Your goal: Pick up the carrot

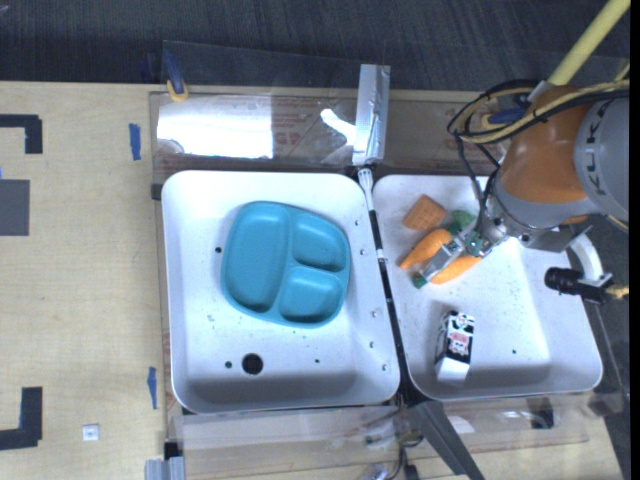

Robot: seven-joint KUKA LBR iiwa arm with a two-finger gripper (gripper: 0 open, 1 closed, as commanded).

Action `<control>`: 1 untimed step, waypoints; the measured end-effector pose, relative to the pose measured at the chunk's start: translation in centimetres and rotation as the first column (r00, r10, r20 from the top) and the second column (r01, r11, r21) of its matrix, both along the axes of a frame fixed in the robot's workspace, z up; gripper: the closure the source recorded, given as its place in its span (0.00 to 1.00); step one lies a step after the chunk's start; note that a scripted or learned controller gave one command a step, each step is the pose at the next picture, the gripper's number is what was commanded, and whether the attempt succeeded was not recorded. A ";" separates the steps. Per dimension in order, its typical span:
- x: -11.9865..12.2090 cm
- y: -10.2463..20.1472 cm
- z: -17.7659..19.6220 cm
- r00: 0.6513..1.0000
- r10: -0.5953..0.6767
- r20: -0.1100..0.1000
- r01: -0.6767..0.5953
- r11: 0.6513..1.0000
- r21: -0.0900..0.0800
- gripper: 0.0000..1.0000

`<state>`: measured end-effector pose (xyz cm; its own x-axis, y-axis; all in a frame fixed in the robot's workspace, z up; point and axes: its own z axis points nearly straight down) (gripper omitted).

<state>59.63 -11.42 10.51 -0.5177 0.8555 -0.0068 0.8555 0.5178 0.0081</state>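
Note:
The carrot point(425, 248) is orange and lies tilted in the upper left part of the right bin point(520, 368), with green leaves point(462, 218) near its upper end. A second orange piece point(457, 267) lies just below and to the right of it. My gripper point(466, 247) comes down from the arm's orange band point(545, 168) and sits low over these two orange pieces, touching or almost touching them. The wrist hides how the gripper meets them.
A tan-orange block point(423, 211) lies above the carrot. A small black-and-white carton point(457, 346) stands in the lower middle of the right bin. The left bin point(190, 348) holds a blue divided plate point(285, 261). Cables point(490, 113) loop above the arm.

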 end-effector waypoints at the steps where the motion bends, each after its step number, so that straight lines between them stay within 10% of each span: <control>1: 0.6 1.1 -1.8 0.985 -0.170 -0.003 0.170 0.985 0.002 0.00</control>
<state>60.25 -10.35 8.69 -0.3649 0.9310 -0.0035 0.9310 0.3649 0.0062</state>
